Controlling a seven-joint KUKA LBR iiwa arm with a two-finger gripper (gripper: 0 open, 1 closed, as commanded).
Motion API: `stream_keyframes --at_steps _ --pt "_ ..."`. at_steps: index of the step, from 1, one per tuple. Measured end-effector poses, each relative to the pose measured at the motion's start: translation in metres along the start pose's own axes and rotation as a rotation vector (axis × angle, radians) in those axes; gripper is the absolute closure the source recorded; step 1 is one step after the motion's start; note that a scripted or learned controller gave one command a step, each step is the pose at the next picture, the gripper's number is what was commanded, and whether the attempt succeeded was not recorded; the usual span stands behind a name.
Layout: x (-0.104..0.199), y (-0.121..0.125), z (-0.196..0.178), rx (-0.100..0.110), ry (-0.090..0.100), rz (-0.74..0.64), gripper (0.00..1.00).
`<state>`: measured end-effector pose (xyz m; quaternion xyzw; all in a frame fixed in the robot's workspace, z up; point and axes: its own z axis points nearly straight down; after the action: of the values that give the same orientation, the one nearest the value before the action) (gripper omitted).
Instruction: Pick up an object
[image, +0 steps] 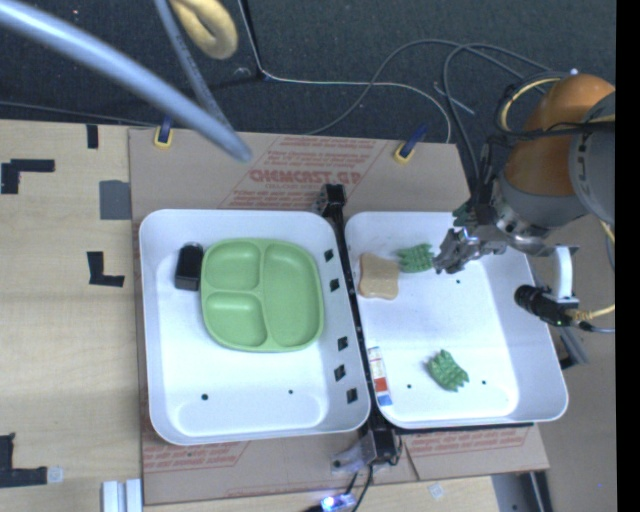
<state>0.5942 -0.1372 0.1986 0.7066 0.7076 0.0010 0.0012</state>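
In the right bin (500, 330) lie a tan block (378, 277) near the left wall, a green leafy piece (414, 259) just right of it, and a second green piece (448, 369) lower down. A small tube with red print (378, 372) lies against the bin's left wall. My gripper (450, 250) hangs over the upper part of the right bin, right beside the upper green piece, its dark fingers pointing down-left. Nothing shows between the fingers.
The left bin (170, 400) holds a green divided plate (263, 295) and a small black block (188, 266) at its left. A black clip divider (345, 300) runs between the bins. Cables trail across the dark floor behind.
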Motion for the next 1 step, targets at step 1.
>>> stream_keyframes --at_steps 1 --pt "-0.0049 0.0045 -0.0622 -0.003 -0.001 0.000 1.00"
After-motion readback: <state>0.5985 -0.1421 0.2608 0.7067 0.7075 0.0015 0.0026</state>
